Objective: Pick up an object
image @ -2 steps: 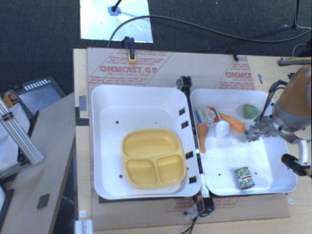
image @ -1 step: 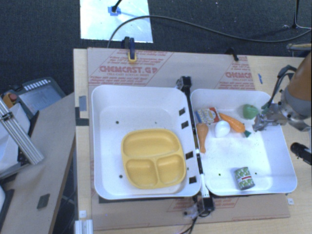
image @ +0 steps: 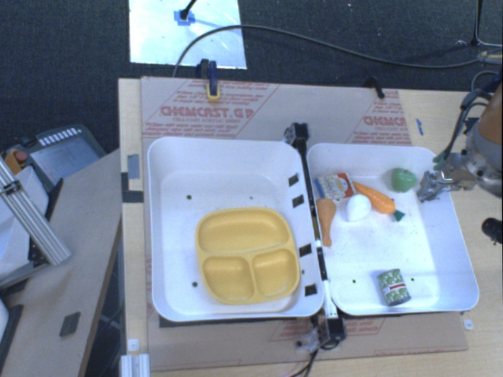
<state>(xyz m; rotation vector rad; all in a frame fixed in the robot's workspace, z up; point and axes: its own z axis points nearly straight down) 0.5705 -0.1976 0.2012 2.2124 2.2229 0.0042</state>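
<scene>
Since the left bin (image: 169,179) only houses a yellow tray (image: 247,255), pickables sit in the right bin (image: 452,242): can (image: 394,287), carrot (image: 374,197), egg (image: 358,207), lime (image: 404,180). Gripper (image: 433,185) (fingers: can't tell) hovers at its rim, nr the lime.

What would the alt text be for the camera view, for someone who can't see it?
A robot gripper hangs over the right bin's far right edge, near a green ball, a carrot, a white egg and a small can. The left bin holds a yellow divided tray.
</scene>
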